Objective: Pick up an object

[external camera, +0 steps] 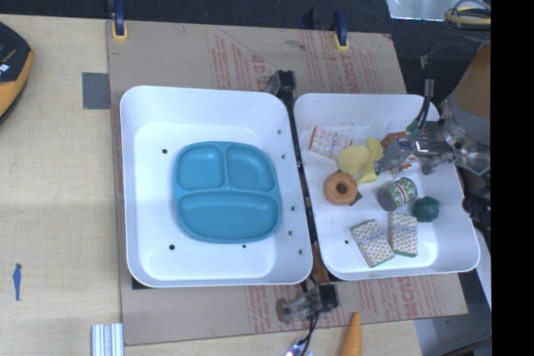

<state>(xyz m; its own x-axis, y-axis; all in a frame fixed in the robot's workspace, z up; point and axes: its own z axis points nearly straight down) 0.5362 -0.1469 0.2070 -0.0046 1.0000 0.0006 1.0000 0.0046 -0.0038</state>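
Arm: reaches in from the right, low over the right bin (334,263).
Gripper (392,161): above the bin's upper middle, beside the yellow object (357,157); finger state cannot be determined.
Right bin contents: doughnut (340,188), yellow object, printed packet (327,138), small can (398,193), green ball (426,208), two patterned pouches (385,238).
Left bin (142,246): holds a blue divided plate (226,190), centred.

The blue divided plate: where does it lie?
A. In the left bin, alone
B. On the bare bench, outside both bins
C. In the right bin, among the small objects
A: the blue divided plate lies flat inside the left bin, with no other object beside it there.
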